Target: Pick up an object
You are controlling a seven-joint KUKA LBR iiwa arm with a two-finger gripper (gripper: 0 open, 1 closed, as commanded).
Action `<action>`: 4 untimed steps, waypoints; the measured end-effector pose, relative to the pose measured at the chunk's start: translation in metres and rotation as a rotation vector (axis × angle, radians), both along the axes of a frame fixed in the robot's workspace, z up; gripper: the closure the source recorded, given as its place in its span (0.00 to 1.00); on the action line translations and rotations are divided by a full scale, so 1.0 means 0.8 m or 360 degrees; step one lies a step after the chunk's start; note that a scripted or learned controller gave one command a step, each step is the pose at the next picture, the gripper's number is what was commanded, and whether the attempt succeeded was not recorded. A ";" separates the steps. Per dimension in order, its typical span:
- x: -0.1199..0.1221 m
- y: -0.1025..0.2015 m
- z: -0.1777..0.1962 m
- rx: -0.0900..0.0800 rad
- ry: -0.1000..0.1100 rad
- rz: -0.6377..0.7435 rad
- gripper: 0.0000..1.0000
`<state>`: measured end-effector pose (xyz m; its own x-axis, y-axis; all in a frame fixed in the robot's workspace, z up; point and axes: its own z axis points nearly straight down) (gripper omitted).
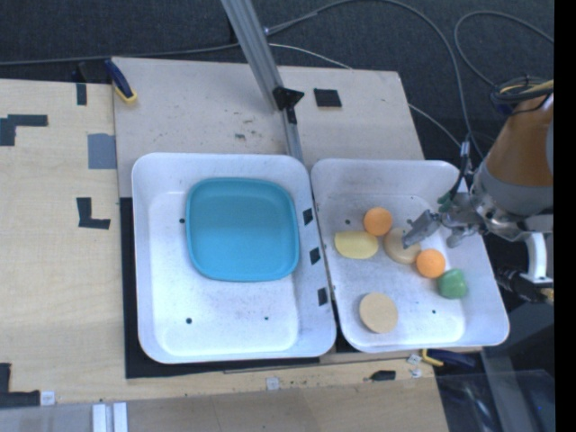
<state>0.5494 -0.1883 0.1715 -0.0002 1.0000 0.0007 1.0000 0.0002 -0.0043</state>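
Two white bins sit side by side on the bench. Left bin holds one blue plate. Right bin holds two orange balls, one green piece, a yellow piece lying lengthwise left-right, and two tan discs. The gripper hovers above the upper disc; whether its fingers are open I cannot tell.

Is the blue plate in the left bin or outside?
Inside: the blue plate lies flat within the left bin walls.

Both bins: smooth white plastic, scuffed with dark specks. Blue plate in the left bin: glossy plastic. Surface: matt, wood-like.
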 end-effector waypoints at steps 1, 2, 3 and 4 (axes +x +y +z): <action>-0.002 -0.002 -0.079 0.0001 0.0003 0.0000 0.00; -0.002 -0.002 -0.103 -0.0002 -0.0007 0.0001 0.00; -0.001 -0.003 -0.088 -0.0005 -0.0012 0.0000 1.00; 0.003 -0.016 -0.022 -0.0003 -0.0013 0.0000 1.00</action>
